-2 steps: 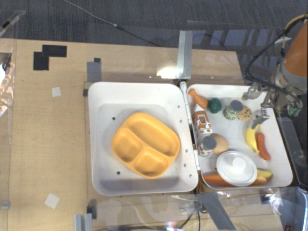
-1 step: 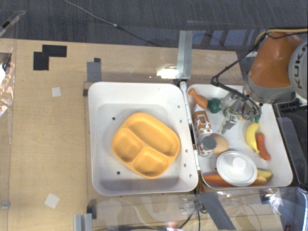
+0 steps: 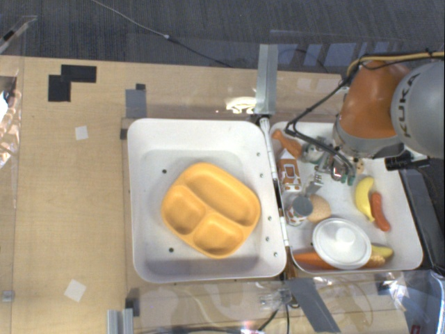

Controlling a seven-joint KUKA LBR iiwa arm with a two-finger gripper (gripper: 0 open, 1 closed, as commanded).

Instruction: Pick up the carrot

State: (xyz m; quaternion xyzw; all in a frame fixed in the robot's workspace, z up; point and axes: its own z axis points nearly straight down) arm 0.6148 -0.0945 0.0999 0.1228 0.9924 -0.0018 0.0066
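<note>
1. The gripper (image 3: pixel 321 176) hangs over the right bin (image 3: pixel 410 245), near its left wall; if it is open or closed I cannot tell.
2. The carrot (image 3: pixel 311 259) (probably the orange piece) lies at the front edge, partly under the white bowl (image 3: pixel 341 242).

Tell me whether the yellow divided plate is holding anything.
Empty: all three compartments of the yellow plate show bare, in the left bin.
</note>
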